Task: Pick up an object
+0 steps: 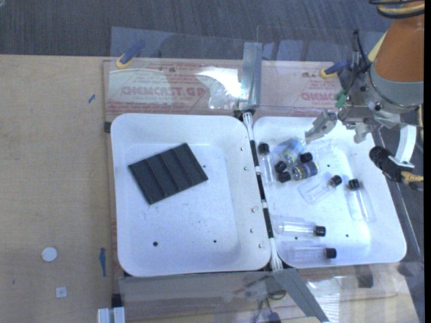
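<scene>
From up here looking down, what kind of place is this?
Probably a robot test lab. A robot arm reaches over two white bins on a wooden bench; one bin holds small clear vials, the other a ridged dark mat.

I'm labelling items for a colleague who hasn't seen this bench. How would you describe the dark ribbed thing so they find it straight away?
Look in the left white bin. The dark grey ribbed pad lies flat, turned at a slant, in its upper left part. Unlike the clear, black-capped vials in the right bin, it is flat, opaque and rectangular.

Vials (296,168) crowd right bin (384,247); its front-right floor bare
</scene>
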You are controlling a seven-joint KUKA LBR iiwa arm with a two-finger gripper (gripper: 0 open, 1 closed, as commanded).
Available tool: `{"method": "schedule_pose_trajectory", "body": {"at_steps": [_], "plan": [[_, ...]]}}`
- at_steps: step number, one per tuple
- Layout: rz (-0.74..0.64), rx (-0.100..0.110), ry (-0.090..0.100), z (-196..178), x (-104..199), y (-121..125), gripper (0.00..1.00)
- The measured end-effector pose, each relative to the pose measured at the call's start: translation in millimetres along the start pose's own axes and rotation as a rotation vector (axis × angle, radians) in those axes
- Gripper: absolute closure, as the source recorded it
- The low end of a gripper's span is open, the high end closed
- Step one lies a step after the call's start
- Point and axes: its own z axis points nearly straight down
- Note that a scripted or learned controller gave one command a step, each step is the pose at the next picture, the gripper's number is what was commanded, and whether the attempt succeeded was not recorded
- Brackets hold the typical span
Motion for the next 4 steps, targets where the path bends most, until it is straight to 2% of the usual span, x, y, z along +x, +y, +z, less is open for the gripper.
{"method": "schedule_pose_trajectory", "body": {"at_steps": [1, 2, 3, 4], "plan": [[-0.031, -0.001, 0.0, 75, -17, 14, 0.0], [-0.075, -0.002, 0.0, 159, -35, 5, 0.0], [-0.14, 0.004, 0.016, 172, -95, 57, 0.0], [-0.15, -0.007, 0.002, 140, -105, 0, 0.0]]}}
